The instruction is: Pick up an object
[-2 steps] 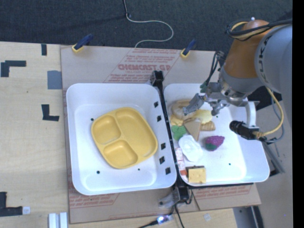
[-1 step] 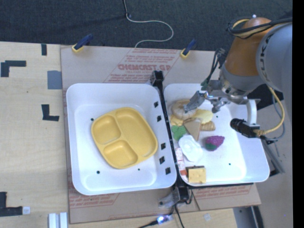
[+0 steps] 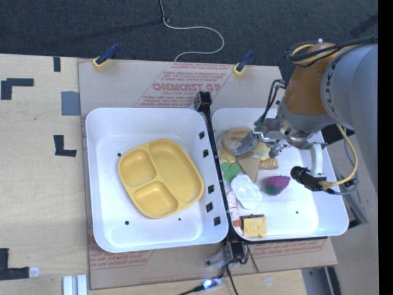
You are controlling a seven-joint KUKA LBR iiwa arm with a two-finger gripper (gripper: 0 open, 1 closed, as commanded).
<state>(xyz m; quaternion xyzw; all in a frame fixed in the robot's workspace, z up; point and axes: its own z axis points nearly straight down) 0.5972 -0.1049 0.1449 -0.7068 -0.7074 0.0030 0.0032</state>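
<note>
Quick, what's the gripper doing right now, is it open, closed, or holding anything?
Gripper: low over the pile of items in the right bin; whether it is open, closed or holding anything cannot be told.

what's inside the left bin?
One yellow divided tray lies flat in the left bin, its three compartments bare. White bin floor shows around it. Whatever sits beneath the tray is covered, so that can't be judged.

Wooden bench [image 3: 37, 183] bears cardboard sheet [image 3: 178, 85]; two white bins [image 3: 98, 183] atop.
</note>
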